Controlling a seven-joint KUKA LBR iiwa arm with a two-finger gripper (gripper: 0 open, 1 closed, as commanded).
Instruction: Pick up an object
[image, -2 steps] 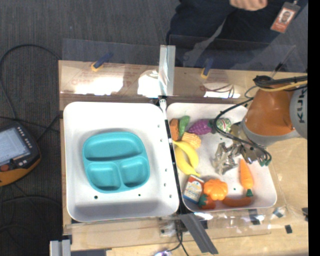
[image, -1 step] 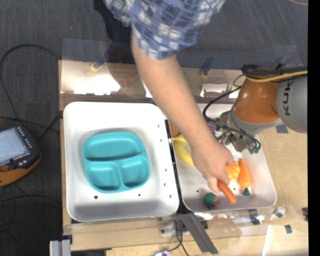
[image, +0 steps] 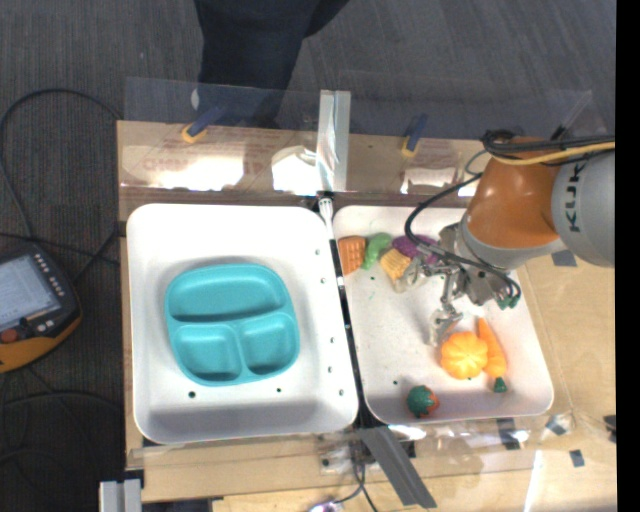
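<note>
The right white bin holds several toy foods. An orange pumpkin-like toy lies at its lower right with a carrot just to its right. A red-and-green strawberry toy rests near the front rim. At the bin's top left sit an orange piece, a green piece, a yellow corn piece and a purple piece. My gripper hangs over the bin, its fingers pointing down just above the pumpkin's top left. Nothing shows between the fingers.
The left white bin holds a teal divided tray. A raised divider separates the two bins. The orange-banded wrist and cables cover the right bin's upper right corner. A handheld controller lies on the floor at far left.
</note>
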